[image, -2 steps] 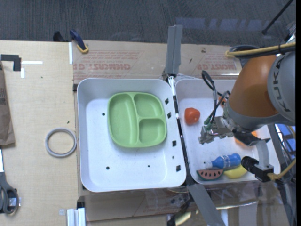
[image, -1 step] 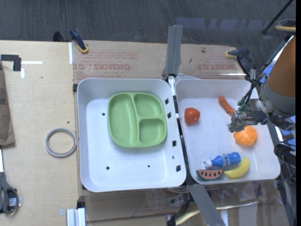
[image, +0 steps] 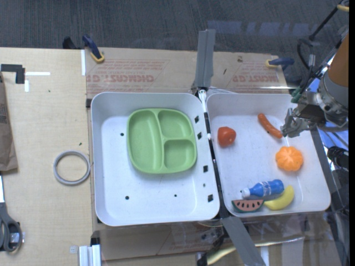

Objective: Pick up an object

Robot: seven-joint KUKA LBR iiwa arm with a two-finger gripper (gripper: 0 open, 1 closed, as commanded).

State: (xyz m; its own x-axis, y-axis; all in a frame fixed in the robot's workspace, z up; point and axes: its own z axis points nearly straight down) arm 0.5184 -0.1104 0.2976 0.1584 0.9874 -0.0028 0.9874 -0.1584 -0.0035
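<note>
1. Your candidates all sit in the right bin (image: 319,165): an orange (image: 289,159) towards its right side, a carrot (image: 269,125) up near the back, a tomato (image: 226,136) by the left wall.
2. Along the front of that bin you've got a blue bottle (image: 265,189) lying on its side, a banana (image: 280,199) just below it, and a watermelon slice (image: 247,205) to the left, touching the banana's end.
3. Now the gripper (image: 290,127) — it's over the right bin's upper right, just beside the carrot's right end and above the orange in the picture.
4. Jaws: they point down-left, but whether they're spread or pressed together you cannot tell from here. Nothing is visibly pinched between them.
5. The arm (image: 333,93) comes in from the right edge, cables trailing above it.
6. Look left: the left bin (image: 105,165) carries a green divided plate (image: 162,140), three compartments, lying flat towards the back.
7. Out on the surface (image: 44,121), a grey ring (image: 71,167) lies well left of the bins, scissors (image: 8,231) at the lower left corner.
</note>
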